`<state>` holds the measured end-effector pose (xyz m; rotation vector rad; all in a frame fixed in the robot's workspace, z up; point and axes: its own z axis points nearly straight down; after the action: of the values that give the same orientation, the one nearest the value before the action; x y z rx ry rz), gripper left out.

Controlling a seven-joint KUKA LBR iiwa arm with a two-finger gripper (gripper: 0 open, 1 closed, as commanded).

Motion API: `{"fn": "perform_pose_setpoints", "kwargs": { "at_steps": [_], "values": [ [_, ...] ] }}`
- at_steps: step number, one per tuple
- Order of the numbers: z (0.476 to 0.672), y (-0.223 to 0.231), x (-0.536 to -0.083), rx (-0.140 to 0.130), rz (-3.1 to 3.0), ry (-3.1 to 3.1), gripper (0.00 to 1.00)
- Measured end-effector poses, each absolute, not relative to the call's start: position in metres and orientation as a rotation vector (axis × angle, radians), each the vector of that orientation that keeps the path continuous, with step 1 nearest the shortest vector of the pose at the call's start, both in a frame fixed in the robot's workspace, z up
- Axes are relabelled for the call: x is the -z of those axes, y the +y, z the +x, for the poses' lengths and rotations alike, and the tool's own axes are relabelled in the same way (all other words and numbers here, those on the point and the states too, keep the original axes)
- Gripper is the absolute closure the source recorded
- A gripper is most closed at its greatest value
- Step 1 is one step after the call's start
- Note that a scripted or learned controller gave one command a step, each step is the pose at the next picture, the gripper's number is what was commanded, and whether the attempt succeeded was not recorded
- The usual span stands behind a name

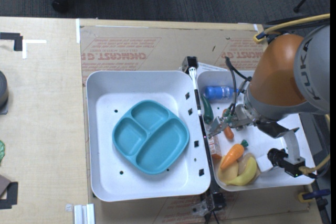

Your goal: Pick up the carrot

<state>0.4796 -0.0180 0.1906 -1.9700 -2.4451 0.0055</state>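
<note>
While reaching in from the right, arm (286, 78) bends low over right bin (294, 178) | pincer (224, 122) state: cannot tell | carrot (232, 155) lies apart below it, touching banana (245, 173)

Bins (100, 113) white. Divided plate (151, 136) teal — left of the gripper (223, 126). Carrot (232, 155) orange with green tip, just below it. Banana (245, 172) yellow, bottle (218, 93) blue — above gripper. Arm (286, 78) grey, orange band.
</note>
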Motion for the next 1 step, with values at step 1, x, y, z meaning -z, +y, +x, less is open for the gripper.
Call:
{"fn": "perform_pose_setpoints", "kwargs": {
  "at_steps": [1],
  "values": [
    [0.4784, -0.0699, -0.1911, -0.003, -2.104, -2.335, 0.00]
  ]
}}
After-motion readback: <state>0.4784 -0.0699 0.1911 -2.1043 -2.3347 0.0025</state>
